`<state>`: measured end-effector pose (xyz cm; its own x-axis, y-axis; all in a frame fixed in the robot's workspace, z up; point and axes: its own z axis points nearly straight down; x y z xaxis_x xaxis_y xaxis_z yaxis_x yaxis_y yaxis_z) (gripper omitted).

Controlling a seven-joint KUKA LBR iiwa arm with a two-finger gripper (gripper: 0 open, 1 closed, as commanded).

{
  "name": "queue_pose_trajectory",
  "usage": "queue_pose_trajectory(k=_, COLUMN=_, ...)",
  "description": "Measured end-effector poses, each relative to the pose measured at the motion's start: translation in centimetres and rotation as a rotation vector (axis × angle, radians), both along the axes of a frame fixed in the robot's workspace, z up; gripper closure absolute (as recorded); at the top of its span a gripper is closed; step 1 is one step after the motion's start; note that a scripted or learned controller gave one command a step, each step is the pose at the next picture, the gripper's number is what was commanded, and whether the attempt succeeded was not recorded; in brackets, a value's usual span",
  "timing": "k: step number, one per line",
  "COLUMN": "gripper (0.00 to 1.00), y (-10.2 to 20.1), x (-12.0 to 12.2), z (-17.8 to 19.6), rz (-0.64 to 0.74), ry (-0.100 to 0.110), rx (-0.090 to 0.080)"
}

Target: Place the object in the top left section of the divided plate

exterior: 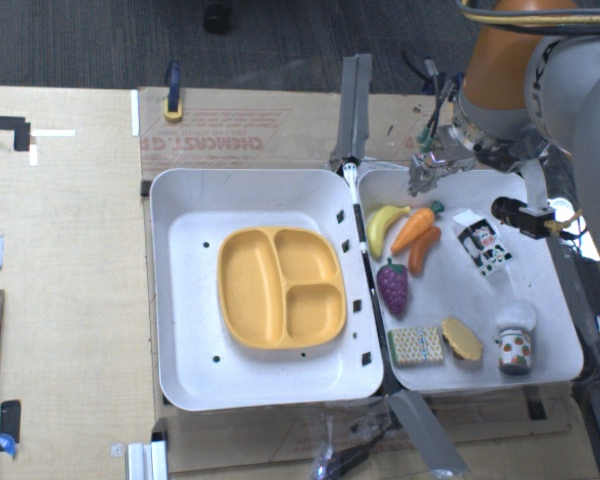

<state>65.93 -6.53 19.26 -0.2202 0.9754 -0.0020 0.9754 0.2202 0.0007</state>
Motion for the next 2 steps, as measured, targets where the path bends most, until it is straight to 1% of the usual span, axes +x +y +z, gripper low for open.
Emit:
queue_pose_trajectory(k=1, gripper=1.0, y=-4.5, x=0.0, z=22.9, rz=-0.019, ry=0.0, rx=-0.001)
queue_pose_trajectory(k=2, gripper=1.0, y=-1.0, x=-2.8, z=13.7, rz=0.359, ry=0.003, rx=0.001)
